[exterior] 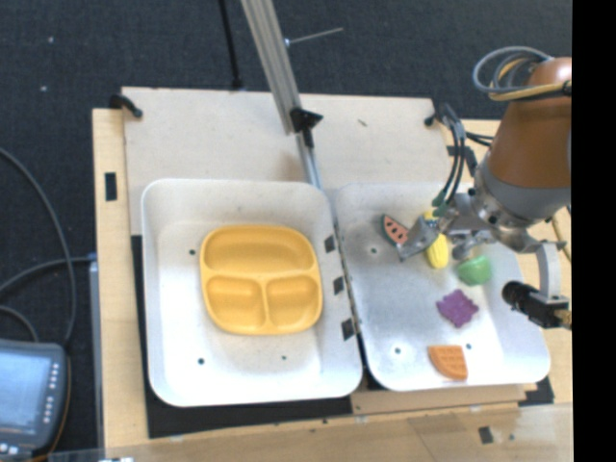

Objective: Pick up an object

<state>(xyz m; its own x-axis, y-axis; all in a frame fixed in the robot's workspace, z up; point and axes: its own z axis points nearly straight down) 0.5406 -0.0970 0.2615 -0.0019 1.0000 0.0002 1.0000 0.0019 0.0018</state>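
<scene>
The right bin [385,306] holds several small toys. A watermelon slice [394,227] lies at its upper left, with a yellow piece [438,252] just right of it and a green piece [474,270] further right. Lower down are a purple piece [457,308] and an orange piece [448,361]. My gripper [424,238] hangs low over the bin's upper part, right against the yellow piece and between it and the watermelon slice. The arm's wrist hides what lies directly beneath it.
The left bin [173,258] carries a yellow divided plate [260,278] at its middle. A metal pole [274,56] slants up from between the bins at the back. Cables run beside the arm on the right.
</scene>
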